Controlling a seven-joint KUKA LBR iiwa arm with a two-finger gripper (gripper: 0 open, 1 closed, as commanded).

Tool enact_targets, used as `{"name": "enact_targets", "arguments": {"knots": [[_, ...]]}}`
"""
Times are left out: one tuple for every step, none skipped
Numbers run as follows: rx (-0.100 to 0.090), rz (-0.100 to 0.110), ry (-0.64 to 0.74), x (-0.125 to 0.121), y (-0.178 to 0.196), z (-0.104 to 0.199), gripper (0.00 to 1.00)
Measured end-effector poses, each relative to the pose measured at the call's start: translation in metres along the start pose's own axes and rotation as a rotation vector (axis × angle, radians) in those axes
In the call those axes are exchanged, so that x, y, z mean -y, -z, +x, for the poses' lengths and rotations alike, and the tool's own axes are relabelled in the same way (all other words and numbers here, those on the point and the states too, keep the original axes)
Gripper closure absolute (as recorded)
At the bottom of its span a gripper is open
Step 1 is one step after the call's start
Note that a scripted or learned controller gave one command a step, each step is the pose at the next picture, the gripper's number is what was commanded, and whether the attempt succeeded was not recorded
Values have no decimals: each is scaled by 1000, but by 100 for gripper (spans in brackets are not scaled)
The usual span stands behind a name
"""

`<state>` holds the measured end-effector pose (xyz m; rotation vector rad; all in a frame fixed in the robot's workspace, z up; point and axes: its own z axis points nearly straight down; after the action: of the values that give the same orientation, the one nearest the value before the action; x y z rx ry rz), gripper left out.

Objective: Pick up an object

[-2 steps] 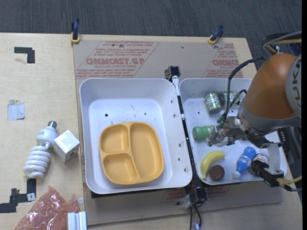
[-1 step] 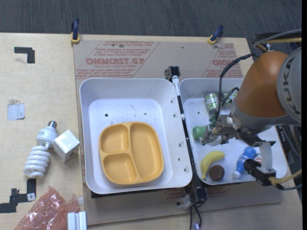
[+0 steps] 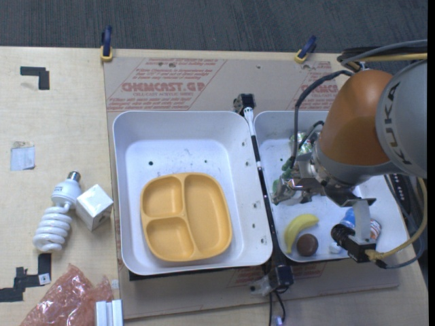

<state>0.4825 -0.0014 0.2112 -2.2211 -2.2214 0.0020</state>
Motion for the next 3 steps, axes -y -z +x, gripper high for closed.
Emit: {"name": "enact_targets", "arguments": {"knots": [[0,0,0,0,0,0,0],[0,-2,-1,5,-31,-93,0],[-1,-1,-2,5,-112,-114,0]]}}
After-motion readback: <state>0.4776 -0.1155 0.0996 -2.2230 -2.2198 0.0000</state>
